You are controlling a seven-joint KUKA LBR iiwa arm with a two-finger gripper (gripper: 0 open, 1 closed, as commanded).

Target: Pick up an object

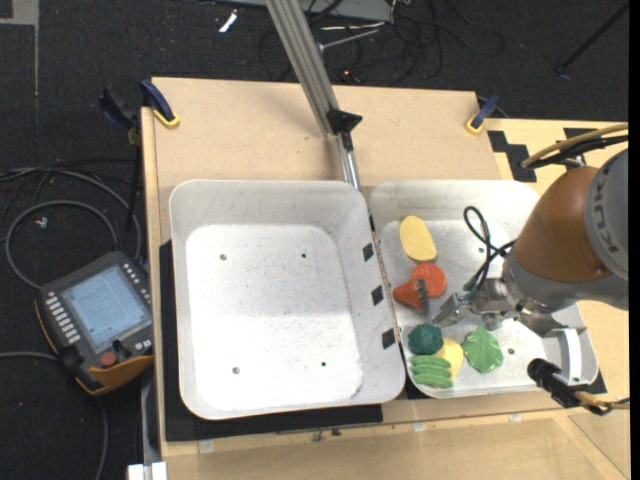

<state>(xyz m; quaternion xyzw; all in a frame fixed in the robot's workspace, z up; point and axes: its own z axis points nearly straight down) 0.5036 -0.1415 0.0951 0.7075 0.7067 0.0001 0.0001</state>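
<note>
- A tan counter (260,138) carries two white bins side by side on a dark floor.
- The left bin (190,268) sits toward the counter's left edge.
- The right bin (520,200) holds a yellow piece (417,237), a red piece (422,283), a dark green ball (425,339) and light green pieces (483,351).
- My jaws (452,311) hang among them by the red piece; whether they are apart, I cannot tell.

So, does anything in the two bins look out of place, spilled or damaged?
Nothing stands out. All the toys sit bunched inside the right bin, none over its rim, and the gripper is among them.
</note>
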